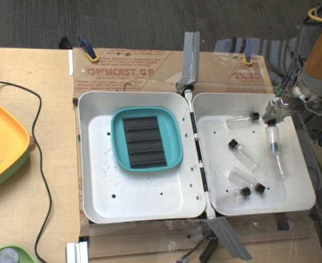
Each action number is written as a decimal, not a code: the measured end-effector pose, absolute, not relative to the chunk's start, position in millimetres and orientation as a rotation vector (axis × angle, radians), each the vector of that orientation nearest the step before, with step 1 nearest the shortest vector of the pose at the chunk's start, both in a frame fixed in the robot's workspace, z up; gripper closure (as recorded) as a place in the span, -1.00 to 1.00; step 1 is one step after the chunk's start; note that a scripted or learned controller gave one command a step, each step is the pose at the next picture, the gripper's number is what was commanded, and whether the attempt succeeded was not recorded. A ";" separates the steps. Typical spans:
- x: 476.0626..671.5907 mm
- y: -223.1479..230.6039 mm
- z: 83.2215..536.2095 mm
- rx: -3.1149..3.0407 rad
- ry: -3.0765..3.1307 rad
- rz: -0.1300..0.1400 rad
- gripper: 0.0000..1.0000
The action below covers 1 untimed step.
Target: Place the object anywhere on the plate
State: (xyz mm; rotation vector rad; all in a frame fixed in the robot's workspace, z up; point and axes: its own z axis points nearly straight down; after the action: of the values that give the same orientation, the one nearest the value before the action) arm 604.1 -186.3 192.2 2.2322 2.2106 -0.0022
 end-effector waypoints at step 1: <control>604.1 -186.3 192.2 2.232 2.211 -0.002 -1.00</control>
State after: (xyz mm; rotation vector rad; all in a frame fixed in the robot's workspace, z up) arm 604.1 -186.3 192.2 2.2322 2.2106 -0.0022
